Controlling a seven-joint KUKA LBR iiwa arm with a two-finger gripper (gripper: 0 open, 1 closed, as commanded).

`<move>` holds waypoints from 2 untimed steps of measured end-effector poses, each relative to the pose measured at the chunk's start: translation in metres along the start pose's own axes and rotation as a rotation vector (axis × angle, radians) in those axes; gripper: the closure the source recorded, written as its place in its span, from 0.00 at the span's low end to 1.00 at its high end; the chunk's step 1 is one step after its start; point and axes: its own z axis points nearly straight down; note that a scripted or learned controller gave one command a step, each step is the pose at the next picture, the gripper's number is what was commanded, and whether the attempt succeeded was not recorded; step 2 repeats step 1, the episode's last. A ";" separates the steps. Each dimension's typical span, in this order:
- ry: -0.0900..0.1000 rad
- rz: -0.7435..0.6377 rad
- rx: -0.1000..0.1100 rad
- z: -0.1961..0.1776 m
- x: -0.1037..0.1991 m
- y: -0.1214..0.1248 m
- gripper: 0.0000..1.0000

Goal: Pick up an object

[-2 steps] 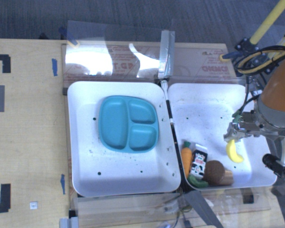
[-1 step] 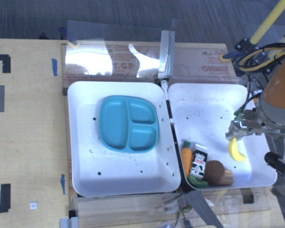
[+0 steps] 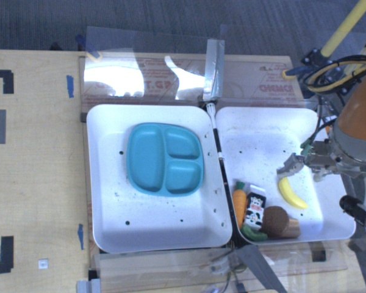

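- Closest to the camera, along the bottom edge of the right bin (image 3: 329,221), there's a little huddle of stuff: a carrot (image 3: 239,205) standing up against the divider, a small cow-print carton (image 3: 254,209) right beside it, and a brown mushroom-looking toy (image 3: 278,220) touching the carton, with something green poking out underneath.
- A banana (image 3: 291,193) lies just up and to the right of that huddle, on its own, not touching the rest.
- The pincer (image 3: 291,165) hangs right above the banana's top end, reaching in from the right. Honestly can't tell if it's spread or pinched together, and nothing shows between its tips.
- The left bin (image 3: 104,182) has a blue divided plate (image 3: 165,159) sitting flat about in the middle.
- Both bins sit side by side on the wooden worktop (image 3: 30,163).
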 end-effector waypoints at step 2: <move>0.000 -0.178 -0.002 0.114 -0.038 0.026 0.00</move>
